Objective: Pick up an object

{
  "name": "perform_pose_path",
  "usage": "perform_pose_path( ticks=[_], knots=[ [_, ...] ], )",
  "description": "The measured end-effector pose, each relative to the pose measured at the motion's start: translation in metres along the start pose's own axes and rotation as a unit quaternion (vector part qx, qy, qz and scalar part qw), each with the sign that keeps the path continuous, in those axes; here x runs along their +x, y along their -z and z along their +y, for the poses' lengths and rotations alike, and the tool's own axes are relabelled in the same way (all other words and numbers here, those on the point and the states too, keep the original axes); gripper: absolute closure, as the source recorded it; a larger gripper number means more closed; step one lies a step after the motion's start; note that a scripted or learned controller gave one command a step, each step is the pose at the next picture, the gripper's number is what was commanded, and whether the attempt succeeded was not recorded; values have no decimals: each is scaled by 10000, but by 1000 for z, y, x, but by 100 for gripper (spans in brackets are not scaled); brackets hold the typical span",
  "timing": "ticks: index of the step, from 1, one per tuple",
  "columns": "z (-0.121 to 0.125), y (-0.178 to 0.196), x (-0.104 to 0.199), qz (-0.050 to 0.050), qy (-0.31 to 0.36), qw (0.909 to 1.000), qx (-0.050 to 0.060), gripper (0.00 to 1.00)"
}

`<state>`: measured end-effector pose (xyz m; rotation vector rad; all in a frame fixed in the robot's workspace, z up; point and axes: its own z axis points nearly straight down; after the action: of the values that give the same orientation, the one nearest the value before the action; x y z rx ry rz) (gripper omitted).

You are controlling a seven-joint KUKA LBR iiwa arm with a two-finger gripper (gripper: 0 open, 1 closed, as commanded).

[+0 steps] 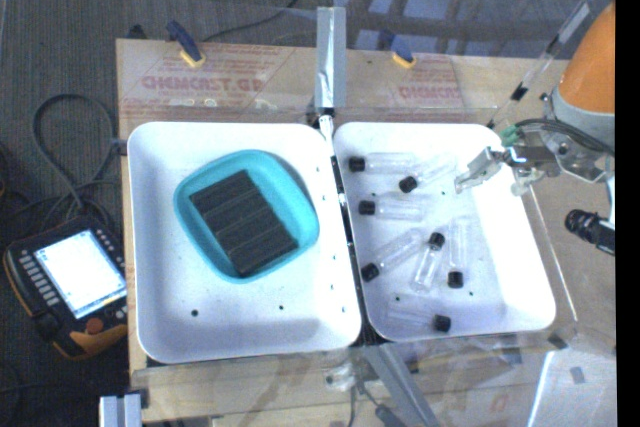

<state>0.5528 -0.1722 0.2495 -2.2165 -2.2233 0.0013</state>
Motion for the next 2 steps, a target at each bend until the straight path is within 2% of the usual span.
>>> perform_pose_path(
  ticks=[1, 2],
  knots=[
    [24, -156, 12, -3, 693, 9976, -12, 0],
    [117, -125, -50, -8, 703, 9975, -14, 0]
  ],
)
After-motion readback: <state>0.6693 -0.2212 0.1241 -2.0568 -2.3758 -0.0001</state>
